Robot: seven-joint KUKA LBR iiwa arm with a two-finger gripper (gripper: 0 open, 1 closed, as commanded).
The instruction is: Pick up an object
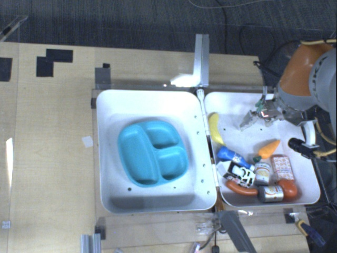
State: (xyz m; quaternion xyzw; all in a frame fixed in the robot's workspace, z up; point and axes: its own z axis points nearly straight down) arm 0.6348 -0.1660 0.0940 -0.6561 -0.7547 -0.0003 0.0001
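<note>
Pale wooden surface (47, 157) carries two shallow white bins side by side. Over the right bin's (310, 194) far part hangs the grey arm with its orange band (297, 70), its claw (251, 119) spread, fingers apart and nothing between them. Below it lie a yellow banana-shaped toy (214, 128), an orange carrot-like piece (269, 148), a blue bottle-like object (229, 155), a red sausage-shaped toy (242, 190) and small cans (270, 193), clustered at the near side. A turquoise sectioned plastic tray (152, 152) sits in the left bin (108, 141).
</note>
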